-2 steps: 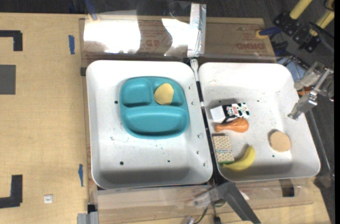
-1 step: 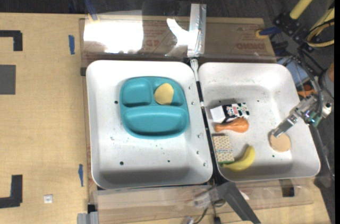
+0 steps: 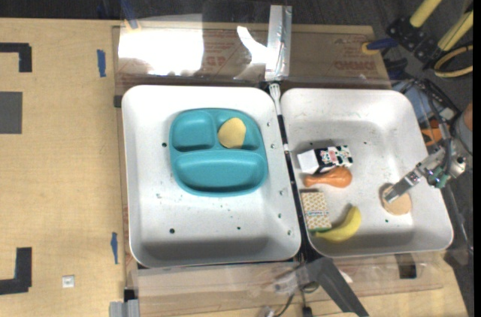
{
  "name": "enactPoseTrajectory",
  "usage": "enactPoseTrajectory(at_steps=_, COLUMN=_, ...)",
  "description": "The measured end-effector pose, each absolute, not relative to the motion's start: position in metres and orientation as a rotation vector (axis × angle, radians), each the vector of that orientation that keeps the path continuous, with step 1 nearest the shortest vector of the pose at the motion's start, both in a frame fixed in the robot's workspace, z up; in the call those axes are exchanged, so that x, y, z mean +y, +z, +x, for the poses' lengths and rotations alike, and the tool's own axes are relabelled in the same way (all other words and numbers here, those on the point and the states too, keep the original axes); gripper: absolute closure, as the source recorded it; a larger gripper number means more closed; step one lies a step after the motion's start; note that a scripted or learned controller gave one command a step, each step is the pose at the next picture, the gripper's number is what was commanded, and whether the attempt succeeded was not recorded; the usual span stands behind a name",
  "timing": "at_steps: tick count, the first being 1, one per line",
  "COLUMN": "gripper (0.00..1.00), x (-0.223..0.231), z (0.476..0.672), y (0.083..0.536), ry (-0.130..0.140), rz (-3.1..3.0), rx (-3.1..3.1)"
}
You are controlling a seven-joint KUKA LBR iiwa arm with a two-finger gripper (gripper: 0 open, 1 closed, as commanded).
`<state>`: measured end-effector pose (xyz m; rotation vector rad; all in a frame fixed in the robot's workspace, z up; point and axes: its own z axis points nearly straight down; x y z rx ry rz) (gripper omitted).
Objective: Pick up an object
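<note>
Currently the gripper (image 3: 394, 193) is being positioned over a flat tan disc (image 3: 398, 204) in the right bin (image 3: 376, 109); jaw state cannot be told. Disc is being judged light, thin, hard to edge-grip.

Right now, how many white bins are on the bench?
2. The left bin holds a teal tray; the right bin is beside it, where the gripper reaches in.
</note>
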<state>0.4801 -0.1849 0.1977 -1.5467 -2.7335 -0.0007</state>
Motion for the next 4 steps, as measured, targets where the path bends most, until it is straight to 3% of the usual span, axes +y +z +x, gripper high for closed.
enactPoseTrajectory(at_steps=1, gripper=0.00, x=-0.135, z=0.482, y=0.088, ry=-0.005, rz=-1.793, rx=-2.590)
enactPoseTrajectory(at_steps=2, gripper=0.00, x=-0.136, z=0.482, y=0.088, ry=-0.002, rz=-1.649, rx=-2.685)
enactPoseTrajectory(at_steps=3, gripper=0.00, x=-0.070, z=0.481, y=0.185, ry=-0.003, rz=-1.217, rx=-2.903)
enactPoseTrajectory(at_steps=4, gripper=0.00, x=-0.103, z=0.539, y=0.099, ry=0.002, rz=-1.915, rx=-2.491)
